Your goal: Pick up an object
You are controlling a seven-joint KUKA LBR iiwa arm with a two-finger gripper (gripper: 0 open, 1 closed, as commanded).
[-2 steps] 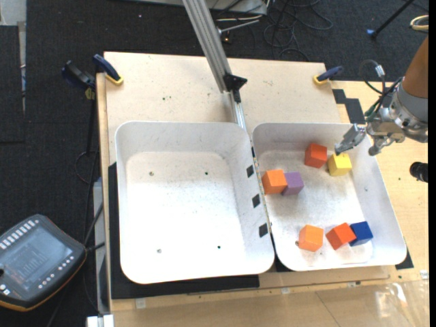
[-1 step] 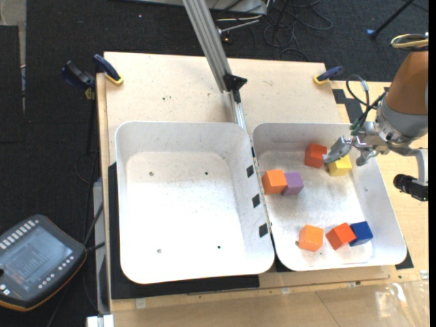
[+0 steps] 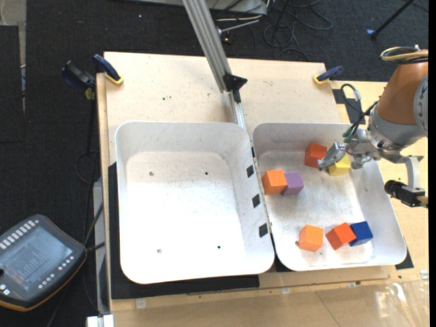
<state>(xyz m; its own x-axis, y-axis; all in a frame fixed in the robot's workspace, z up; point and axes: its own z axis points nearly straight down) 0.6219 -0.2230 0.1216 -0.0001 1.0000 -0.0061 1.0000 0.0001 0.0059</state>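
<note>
The counter [image 3: 177, 87] is being gripped at its far corners by yellow-tipped clamps [image 3: 109, 70]. A grey control pendant [image 3: 37, 261] is being shown at the lower left on the dark floor [image 3: 48, 162], and cables [image 3: 306, 12] are being seen coiled beyond the far edge.

My bench [image 3: 177, 80] is a pale wooden board, speckled with small dark marks. Two shallow white bins rest directly on it, side by side: the left bin [image 3: 184, 196] and the right bin [image 3: 381, 203], their inner rims touching. A blue-and-yellow clamp [image 3: 109, 70] grips the far left corner. A second clamp [image 3: 327, 75] grips the far right corner. A slanted metal rail [image 3: 211, 39] meets the bench between the bins.
</note>
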